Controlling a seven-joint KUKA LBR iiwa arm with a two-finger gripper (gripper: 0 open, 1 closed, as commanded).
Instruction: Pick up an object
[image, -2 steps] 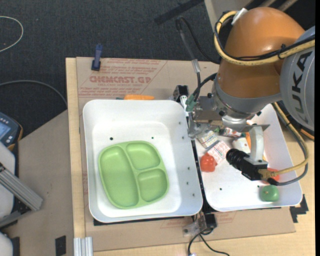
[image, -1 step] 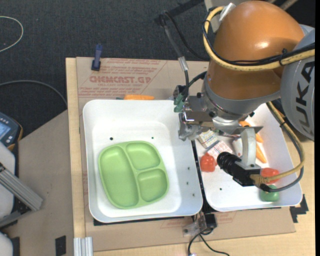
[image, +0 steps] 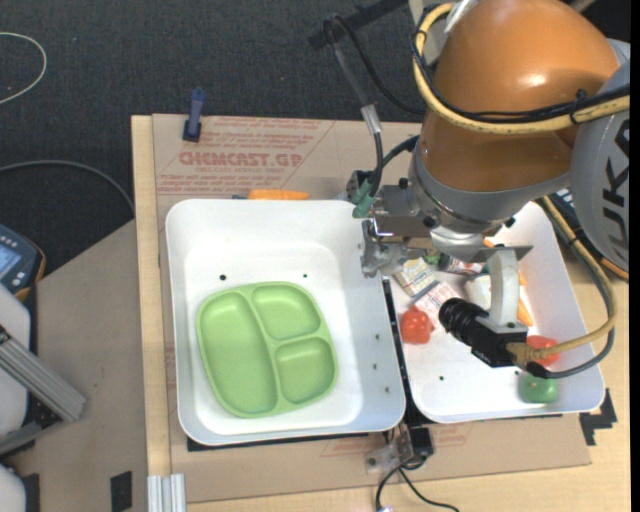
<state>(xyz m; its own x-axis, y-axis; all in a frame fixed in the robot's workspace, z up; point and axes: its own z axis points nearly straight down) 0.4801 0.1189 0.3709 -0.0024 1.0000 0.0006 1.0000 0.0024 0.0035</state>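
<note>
My gripper (image: 432, 262) hangs under the big orange wrist, low over the upper left part of the right bin (image: 450, 400). Just below it lie small printed packets (image: 428, 288), white with red marks. A red, roundish object (image: 415, 326) sits a little nearer the front, by the bin's left wall. At the bin's front right corner rests a green object (image: 540, 389), with an orange-red one (image: 541, 346) just behind it. The arm covers much of this bin.
The left bin (image: 200, 240) holds a green divided plate (image: 266, 347) with three compartments. An orange strip (image: 278, 196) lies on the cardboard behind that bin. A blue clip (image: 193, 115) sits at the board's back left corner.
</note>
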